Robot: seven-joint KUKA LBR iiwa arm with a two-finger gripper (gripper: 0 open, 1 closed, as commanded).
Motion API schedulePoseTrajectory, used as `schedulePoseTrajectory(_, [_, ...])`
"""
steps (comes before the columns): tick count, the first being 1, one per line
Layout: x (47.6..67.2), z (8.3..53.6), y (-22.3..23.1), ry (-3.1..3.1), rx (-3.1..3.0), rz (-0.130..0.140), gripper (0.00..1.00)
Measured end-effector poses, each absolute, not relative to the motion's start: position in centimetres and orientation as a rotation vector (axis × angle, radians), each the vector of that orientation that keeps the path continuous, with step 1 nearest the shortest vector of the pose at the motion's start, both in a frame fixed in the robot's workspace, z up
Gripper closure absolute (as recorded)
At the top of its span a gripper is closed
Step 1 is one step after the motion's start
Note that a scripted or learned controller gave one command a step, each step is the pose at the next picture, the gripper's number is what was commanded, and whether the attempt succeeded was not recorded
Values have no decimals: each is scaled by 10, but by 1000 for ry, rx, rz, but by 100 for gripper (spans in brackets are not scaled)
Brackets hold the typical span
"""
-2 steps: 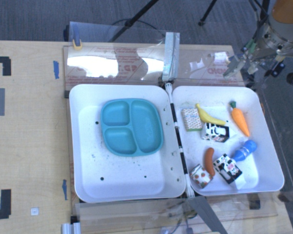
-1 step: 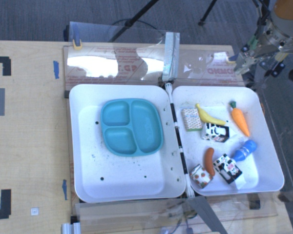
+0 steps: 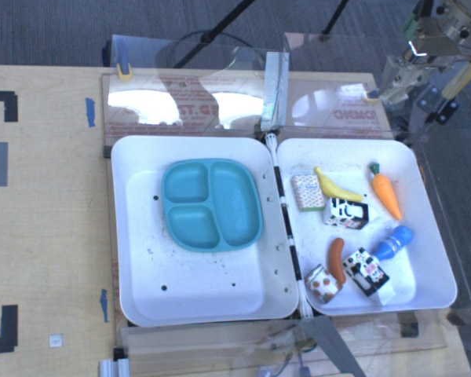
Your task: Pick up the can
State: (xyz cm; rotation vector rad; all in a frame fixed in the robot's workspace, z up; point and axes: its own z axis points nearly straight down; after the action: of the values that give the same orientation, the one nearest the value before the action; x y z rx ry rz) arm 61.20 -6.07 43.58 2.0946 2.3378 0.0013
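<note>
From the overhead camera, two shallow white plastic bins sat side by side on the bench. The left bin (image 3: 133,289) held one item, a teal three-compartment plastic plate (image 3: 213,204). The right bin (image 3: 432,242) held eight small things: one yellow toy banana (image 3: 335,187), one orange toy carrot with a green top (image 3: 385,193), one tan ridged cracker-like block (image 3: 307,192), two black-and-white cow-patterned cartons (image 3: 347,212) (image 3: 366,272), one reddish-brown toy sausage (image 3: 337,259), one blue plastic bottle (image 3: 393,243), and one small brown-and-white printed can (image 3: 324,283). That can lay at the bin's near-left corner, just beside the sausage; whether they touched was hard to tell. The arm's gripper (image 3: 412,49) hung at the upper right, beyond the bins' far edge, well apart from the can.
</note>
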Motion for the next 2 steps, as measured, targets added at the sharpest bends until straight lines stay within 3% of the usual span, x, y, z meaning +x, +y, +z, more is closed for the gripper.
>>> schedulePoseTrajectory(2, [614, 457, -59, 2334, 2082, 7, 100])
